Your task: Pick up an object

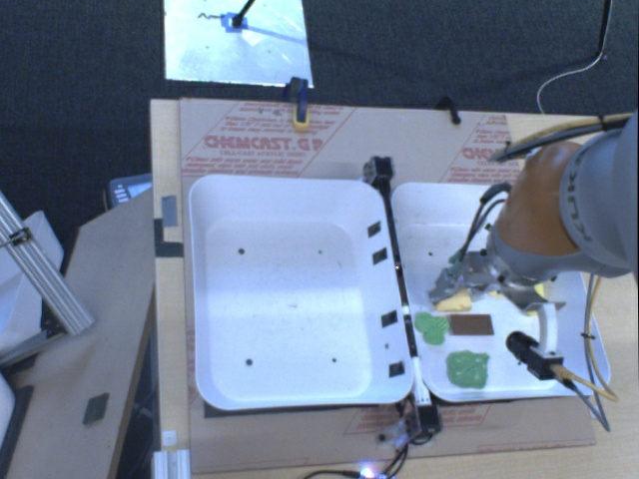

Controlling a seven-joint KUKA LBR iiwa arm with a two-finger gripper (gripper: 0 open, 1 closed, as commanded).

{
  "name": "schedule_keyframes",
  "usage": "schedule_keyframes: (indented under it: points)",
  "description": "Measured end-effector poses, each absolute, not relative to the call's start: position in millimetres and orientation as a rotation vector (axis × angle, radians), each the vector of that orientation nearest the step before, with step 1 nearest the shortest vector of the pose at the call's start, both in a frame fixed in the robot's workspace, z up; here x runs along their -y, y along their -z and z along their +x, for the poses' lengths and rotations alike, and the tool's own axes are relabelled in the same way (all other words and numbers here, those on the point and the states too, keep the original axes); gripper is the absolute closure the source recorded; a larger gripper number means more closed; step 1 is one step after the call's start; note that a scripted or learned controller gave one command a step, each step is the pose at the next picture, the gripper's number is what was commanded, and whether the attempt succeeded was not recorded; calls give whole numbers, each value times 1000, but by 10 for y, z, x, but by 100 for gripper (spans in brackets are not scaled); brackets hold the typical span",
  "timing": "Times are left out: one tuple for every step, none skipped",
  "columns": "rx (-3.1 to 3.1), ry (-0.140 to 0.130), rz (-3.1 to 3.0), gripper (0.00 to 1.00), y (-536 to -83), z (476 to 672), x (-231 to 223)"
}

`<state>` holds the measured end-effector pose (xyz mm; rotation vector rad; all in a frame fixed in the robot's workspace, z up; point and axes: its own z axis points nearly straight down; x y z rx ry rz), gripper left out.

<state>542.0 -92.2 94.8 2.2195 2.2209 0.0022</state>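
1. We see two shallow bins of smooth white plastic with rounded corners. The left bin (290, 297) and the right bin (439, 230) sit side by side on a pale sheet (329, 128) printed with red lettering.
2. A row of small black clips (379, 257) runs along the seam where the two bins meet.
3. The arm (599, 208) is matte grey and rounded, with an orange band (529, 203) above the wrist. It reaches in from the right over the right bin.
4. The gripper (451, 289) hangs low over the middle of the right bin. We cannot tell how far open it is, or whether it has hold of anything.
5. A yellow piece (457, 302), soft-edged and flat-looking, lies in the right bin directly at the gripper's tip. It is partly covered by the gripper, so we cannot tell whether the two touch.
6. A brown block (470, 324), flat and rectangular with straight edges, lies just in front of the yellow piece, nearer the bin's front wall.
7. A small green piece (431, 327), rounded and lumpy, sits just left of the brown block, close to the seam.
8. A larger green piece (467, 368), irregular and rough-looking, lies by the front wall, apart from the gripper.
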Motion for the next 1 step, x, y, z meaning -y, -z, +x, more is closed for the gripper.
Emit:
schedule_keyframes:
  points:
    - [-2228, -14, 2204, 100, -1900, 5864, 246]
